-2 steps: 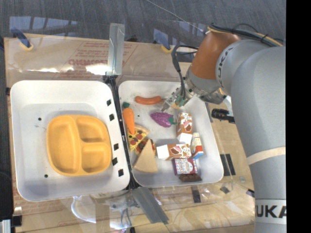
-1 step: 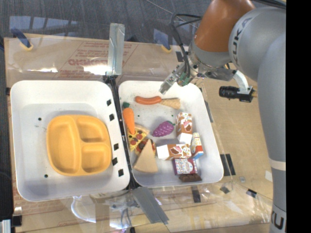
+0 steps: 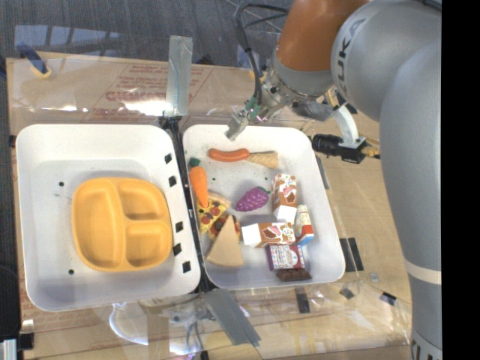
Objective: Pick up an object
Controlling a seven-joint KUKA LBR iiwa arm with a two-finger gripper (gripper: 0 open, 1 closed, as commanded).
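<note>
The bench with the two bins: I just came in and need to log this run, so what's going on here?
A grey robot arm reaches in over the far edge of the right bin, with its gripper near that bin's back rim and nothing seen between its fingers. The right bin holds toy food: a sausage, a carrot, grapes, a pizza slice and small cartons. The left bin holds a yellow divided tray. Nothing looks picked up yet.

We can read only part of the black KUKA lettering on the grey arm at far right; the red print on the cardboard stays illegible.
</note>
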